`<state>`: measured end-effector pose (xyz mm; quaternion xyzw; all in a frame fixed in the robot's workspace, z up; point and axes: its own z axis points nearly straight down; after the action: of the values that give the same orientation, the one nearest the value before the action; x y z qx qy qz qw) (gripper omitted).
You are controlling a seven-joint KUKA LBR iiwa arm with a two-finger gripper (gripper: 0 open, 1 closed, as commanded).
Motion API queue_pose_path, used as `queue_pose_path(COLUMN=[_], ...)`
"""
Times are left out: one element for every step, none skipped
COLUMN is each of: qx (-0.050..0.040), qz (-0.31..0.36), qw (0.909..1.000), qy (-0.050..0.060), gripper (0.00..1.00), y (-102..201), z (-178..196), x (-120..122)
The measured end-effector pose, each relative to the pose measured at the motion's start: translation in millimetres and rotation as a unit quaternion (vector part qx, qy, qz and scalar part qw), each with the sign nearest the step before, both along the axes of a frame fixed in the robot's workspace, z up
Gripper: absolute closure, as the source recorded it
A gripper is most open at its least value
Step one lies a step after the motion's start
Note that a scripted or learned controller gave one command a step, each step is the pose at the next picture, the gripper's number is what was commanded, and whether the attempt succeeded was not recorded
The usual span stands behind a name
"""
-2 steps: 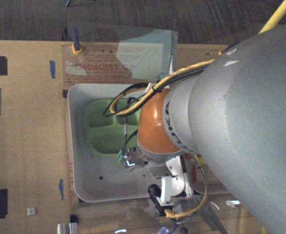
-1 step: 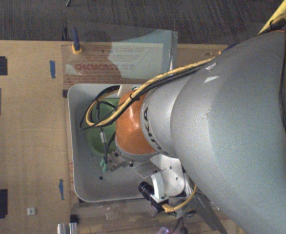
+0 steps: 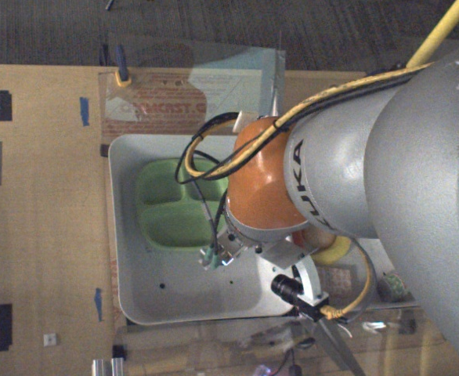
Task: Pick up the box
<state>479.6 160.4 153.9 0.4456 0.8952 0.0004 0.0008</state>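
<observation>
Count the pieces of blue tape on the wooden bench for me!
3: one blue tape strip by the clear sheet's corner, one left of it, one beside the bin's lower left. The arm may hide more.

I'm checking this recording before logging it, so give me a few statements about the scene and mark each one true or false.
1. A green divided tray lies in the white bin. True.
2. The arm reaches in from the view's left. False: it comes in from the right.
3. The band above the wrist is blue. False: the band is orange.
4. A yellow cable runs along the arm. True.
5. The bin sits on a black bench. False: the bench is tan.
</observation>
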Motion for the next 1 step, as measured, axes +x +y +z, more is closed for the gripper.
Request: queue_pose_path(qx=[0.0042], qz=[-0.032], qw=[0.9995], qy=[-0.007], gripper=[1.00], y=[55.0], z=[-56.1], x=[24.9])
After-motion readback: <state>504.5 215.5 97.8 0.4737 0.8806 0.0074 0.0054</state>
